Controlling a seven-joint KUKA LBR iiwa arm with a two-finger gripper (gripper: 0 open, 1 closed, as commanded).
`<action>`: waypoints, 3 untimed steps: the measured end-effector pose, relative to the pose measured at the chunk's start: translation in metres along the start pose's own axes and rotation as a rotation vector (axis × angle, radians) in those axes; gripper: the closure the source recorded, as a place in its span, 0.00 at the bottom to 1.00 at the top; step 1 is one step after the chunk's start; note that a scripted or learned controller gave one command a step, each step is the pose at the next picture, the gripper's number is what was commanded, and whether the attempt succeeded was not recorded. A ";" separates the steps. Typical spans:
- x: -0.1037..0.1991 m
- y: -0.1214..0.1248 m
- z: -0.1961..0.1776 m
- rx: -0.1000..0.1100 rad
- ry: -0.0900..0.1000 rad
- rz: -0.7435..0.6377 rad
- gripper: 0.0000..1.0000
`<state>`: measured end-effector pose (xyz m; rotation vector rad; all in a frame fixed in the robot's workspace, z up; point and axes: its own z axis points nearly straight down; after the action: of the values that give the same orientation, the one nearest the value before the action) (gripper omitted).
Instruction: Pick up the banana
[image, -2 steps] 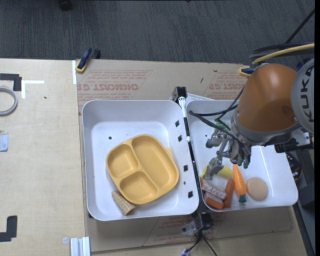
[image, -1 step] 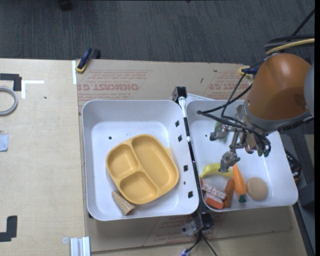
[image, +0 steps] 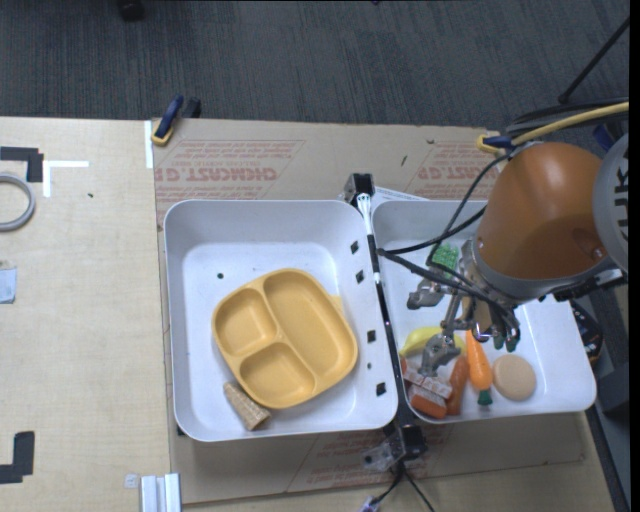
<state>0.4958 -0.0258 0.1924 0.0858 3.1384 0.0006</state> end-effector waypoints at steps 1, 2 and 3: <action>0.000 0.000 0.000 0.000 0.000 0.001 0.00; 0.010 0.017 0.000 0.000 -0.001 -0.305 0.00; -0.005 0.014 0.000 0.000 -0.002 -0.762 0.00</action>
<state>0.5013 -0.0121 0.1925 -1.0874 2.9434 0.0000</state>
